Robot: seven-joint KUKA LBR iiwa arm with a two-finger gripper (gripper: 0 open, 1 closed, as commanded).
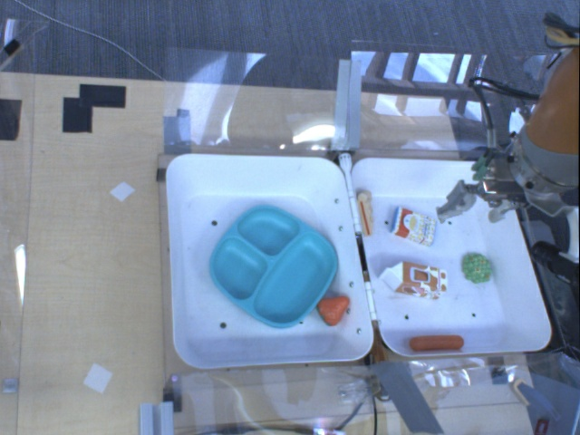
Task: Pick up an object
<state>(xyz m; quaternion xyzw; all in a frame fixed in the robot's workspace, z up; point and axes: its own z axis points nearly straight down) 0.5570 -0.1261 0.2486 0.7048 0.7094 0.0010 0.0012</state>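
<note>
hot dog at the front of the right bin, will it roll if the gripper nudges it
Probably: the hot dog looks like a smooth, round-ended cylinder lying flat, so a sideways push may roll it. It sits close to the bin's front wall, which could stop it.

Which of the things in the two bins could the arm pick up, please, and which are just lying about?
Pickable, in the right bin by the hand:
two small cartons
green broccoli-like toy
sausage
thin stick

Farther away, in the left bin:
blue divided plate
orange toy
</note>
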